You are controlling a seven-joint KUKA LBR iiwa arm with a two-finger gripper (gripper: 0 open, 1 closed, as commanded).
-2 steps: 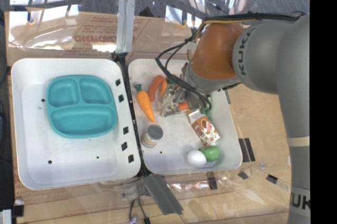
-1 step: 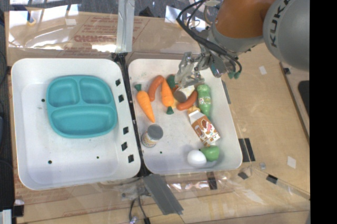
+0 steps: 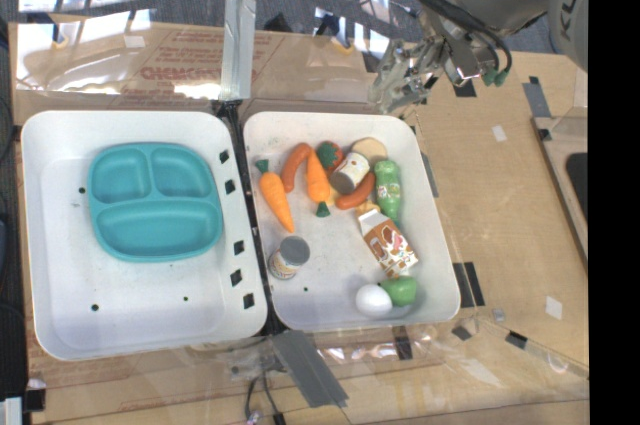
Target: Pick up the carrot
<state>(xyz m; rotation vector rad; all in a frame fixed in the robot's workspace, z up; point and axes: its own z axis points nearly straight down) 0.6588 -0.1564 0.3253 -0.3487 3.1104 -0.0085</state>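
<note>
- Cardboard-topped bench (image 3: 500, 213), two white bins.
- Carrot (image 3: 275, 198) lies at the right bin's (image 3: 440, 253) left side, beside the divider.
- My gripper (image 3: 400, 83) hovers beyond the far rim; grip state I can't tell.
- I'd descend squarely over the carrot's thick middle.

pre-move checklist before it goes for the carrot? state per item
1. Target in view: ok. An orange toy carrot with a green top lies near the left wall of the right white bin.
2. Only one candidate: not ok. A second orange carrot lies close by, to its right.
3. Room around the target: ok. Bare floor on its lower side; a small round tin can lies apart from it.
4. Hand position: not ok. The hand is above the bin's far rim, well off the carrot.
5. Hand open: cannot tell.
6. Teal divided plate out of the path: ok, it lies in the left white bin.
</note>
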